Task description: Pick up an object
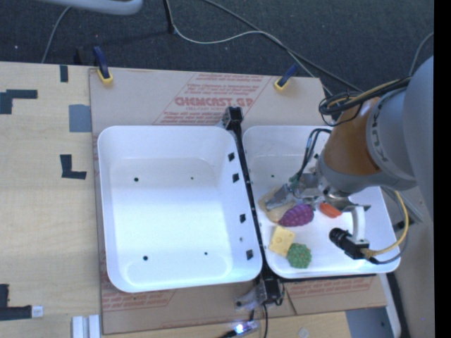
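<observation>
Purple grapes (297,215) lie just under the pincer (294,190) in the right bin (268,143).

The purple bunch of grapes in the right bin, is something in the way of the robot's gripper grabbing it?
Nothing visible blocks it. The gripper sits right above the purple bunch of toy grapes, which lies uncovered in the right white bin. A yellow cheese-like block and green bumpy toy lie nearer the camera, off to the side.
</observation>
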